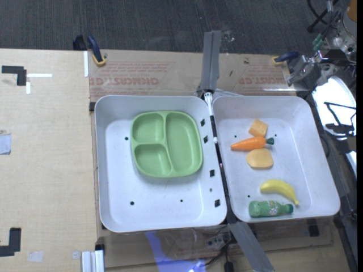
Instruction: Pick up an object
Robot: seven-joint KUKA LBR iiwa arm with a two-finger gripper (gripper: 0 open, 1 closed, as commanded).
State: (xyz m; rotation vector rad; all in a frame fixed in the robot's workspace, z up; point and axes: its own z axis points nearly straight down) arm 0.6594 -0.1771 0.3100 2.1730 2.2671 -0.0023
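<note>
The arm's hand (309, 67) sits retracted beyond the right bin's (317, 129) far right corner, above the tabletop; its grip state cannot be told. Inside that bin lie carrot (249, 144), banana (280, 189) and green bottle (270, 208).

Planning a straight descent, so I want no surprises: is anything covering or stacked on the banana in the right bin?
Nothing visible covers the banana. The green bottle lies just in front of it and the yellow slice behind it, both close but not on top.
</note>
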